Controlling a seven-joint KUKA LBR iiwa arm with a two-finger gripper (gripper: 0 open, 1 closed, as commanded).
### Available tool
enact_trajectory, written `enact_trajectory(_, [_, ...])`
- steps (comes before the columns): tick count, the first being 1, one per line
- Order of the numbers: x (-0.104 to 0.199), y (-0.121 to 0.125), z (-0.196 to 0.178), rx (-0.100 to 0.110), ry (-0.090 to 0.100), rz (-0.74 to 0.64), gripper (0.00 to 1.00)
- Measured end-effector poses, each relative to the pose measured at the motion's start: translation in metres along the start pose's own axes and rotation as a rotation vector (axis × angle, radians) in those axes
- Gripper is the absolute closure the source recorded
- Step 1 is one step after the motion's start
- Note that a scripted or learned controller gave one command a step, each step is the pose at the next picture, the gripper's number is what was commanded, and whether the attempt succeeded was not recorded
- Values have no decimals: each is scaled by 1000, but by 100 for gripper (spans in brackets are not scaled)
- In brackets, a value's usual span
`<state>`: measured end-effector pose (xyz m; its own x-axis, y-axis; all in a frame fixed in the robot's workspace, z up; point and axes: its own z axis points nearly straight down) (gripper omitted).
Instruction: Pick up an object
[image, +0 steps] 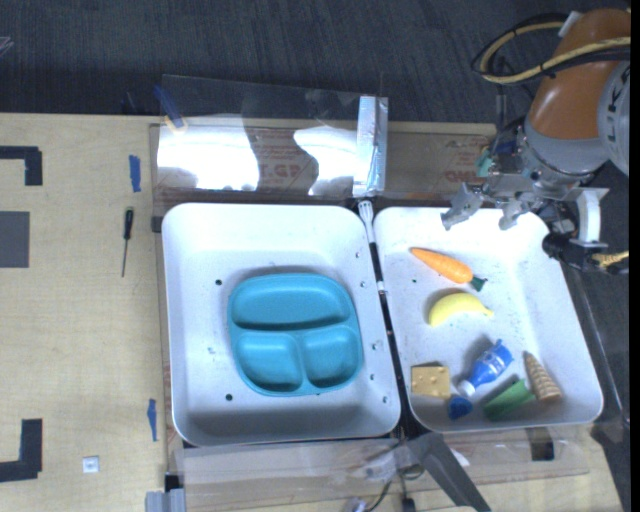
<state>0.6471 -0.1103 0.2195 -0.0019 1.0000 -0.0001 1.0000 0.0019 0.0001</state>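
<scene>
Two white bins (190, 240) sat on the bench; the gripper (483, 212) hung open and empty over the right bin's far edge. Descending squarely onto the nearby carrot (442, 264) seemed best.

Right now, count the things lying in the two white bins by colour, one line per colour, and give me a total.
Blue: 2, the divided tray and the blue-and-white tube
Orange: 1, the carrot
Yellow: 2, the banana and the cheese wedge
Green: 1, the green piece
Tan: 1, the cone
Total: 7
</scene>
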Motion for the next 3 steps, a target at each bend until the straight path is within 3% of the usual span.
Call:
enact_trajectory(1, [20,-3,118,9,1,37,0])
enact_trajectory(2, [12,-5,126,-14,5,162,0])
enact_trajectory(3, [-4,15,50,-7,-1,39,0])
